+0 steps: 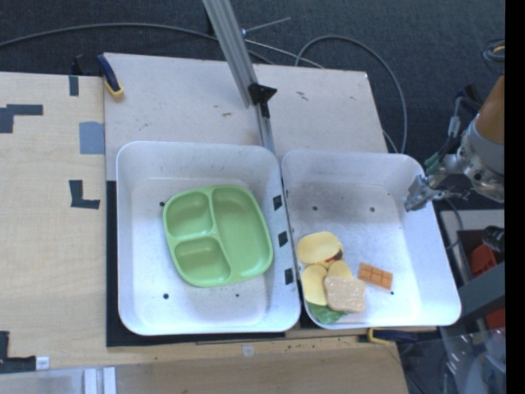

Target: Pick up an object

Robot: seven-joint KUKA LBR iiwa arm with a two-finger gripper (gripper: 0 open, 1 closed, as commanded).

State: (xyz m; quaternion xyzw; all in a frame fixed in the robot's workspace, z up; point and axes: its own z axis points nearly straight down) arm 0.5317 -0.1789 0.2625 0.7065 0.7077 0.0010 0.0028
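Camera view: white bins (131, 302) on wooden bench (41, 245).

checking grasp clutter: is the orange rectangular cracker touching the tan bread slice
Apart. The camera view shows a strip of white bin floor between the orange rectangular cracker and the tan bread slice.

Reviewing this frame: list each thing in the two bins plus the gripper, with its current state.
green divided plate: flat, upright, in the left bin, compartments bare.
yellow food pieces: lying in the right bin, clustered.
bread slice: resting against the yellow pieces.
orange cracker: flat, apart from the cluster.
gripper: at the right bin's right rim, holding nothing visible.
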